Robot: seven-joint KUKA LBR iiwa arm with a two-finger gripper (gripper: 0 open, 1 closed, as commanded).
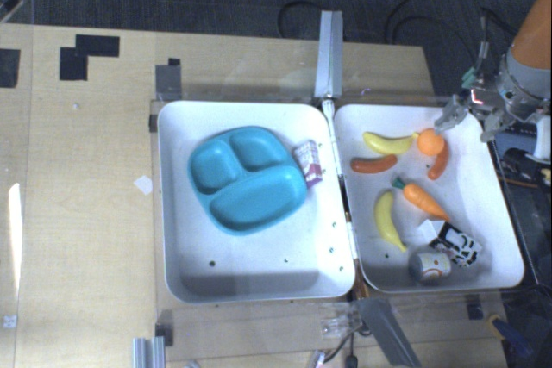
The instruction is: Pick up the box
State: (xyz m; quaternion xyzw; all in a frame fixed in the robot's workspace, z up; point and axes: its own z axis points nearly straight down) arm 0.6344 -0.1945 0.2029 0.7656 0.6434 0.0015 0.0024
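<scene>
From the overhead camera view, the gripper (467,109) hangs at the two o'clock corner of the right bin (509,267), its two fingers spread wide with nothing between them. The box (309,163), a small pinkish carton, lies in the left bin (172,211) at about three o'clock, touching the edge of the blue divided plate (246,179) and close to the wall between the bins.

The right bin holds two bananas (388,142), an orange (430,142), a carrot (423,199), a red sausage-shaped piece (373,165) and a black-and-white item (459,244) at five o'clock.

The risk, as I judge it: the box sits wedged between plate rim and bin wall, so one finger may land on the plate or the wall and the carton could tip or slide away from the closing fingers.
</scene>
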